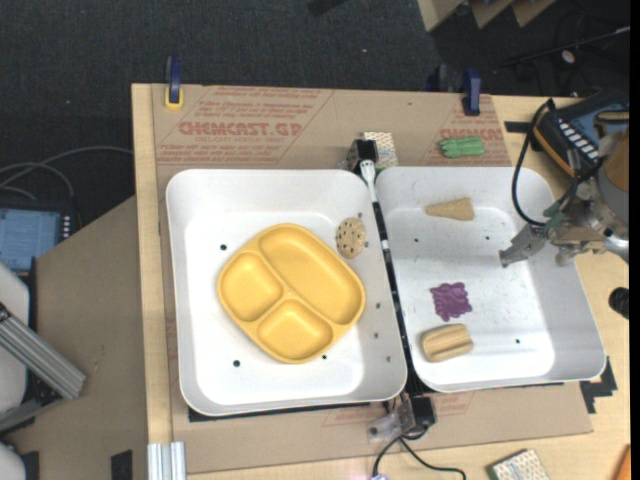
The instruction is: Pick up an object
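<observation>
The claw (515, 253) hangs over the right side of the right bin (560, 353), nothing in it; I cannot tell how it is set. In that bin lie a tan wedge (450, 209) at the far end, a purple scrap (450, 299) in the middle (flat, ragged-edged) and a bread roll (446, 342) nearest. The left bin (195, 268) holds a yellow divided plate (290, 292), with a speckled cookie (350, 236) just beside its far right rim.

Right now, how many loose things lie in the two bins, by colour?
Yellow: 1, the divided tray, left bin.
Speckled tan: 1, the cookie, left bin.
Tan: 2, the wedge and the bread roll, right bin.
Purple: 1, the purple piece, right bin.
Total: 5
</observation>
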You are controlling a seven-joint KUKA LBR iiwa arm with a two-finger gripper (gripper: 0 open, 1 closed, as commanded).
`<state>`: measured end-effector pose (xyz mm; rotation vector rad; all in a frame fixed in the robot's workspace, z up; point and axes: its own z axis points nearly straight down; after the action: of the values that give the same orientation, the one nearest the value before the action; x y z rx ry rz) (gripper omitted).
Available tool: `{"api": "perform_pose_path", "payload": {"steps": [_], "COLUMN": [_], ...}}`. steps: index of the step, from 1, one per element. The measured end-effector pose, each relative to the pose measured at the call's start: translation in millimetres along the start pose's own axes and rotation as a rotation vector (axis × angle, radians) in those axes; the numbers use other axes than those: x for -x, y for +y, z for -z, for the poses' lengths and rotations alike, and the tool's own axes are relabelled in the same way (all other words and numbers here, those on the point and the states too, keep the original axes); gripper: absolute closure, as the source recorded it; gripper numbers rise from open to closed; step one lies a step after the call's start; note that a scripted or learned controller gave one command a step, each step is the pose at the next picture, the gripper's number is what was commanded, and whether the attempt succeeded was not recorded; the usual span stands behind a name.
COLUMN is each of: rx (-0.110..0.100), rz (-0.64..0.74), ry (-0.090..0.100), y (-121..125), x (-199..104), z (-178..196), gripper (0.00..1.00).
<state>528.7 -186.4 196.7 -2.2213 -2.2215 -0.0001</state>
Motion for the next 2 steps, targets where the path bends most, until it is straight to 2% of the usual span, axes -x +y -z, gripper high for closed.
{"api": "perform_pose_path", "payload": {"steps": [1, 2], "rx": [-0.01, 0.004], "rz": [0.004, 0.004], "ry": [0.006, -0.001], "y": [-29, 10], "x": [-61, -87], "z": [-108, -113], "gripper": [0.0, 0.0]}}
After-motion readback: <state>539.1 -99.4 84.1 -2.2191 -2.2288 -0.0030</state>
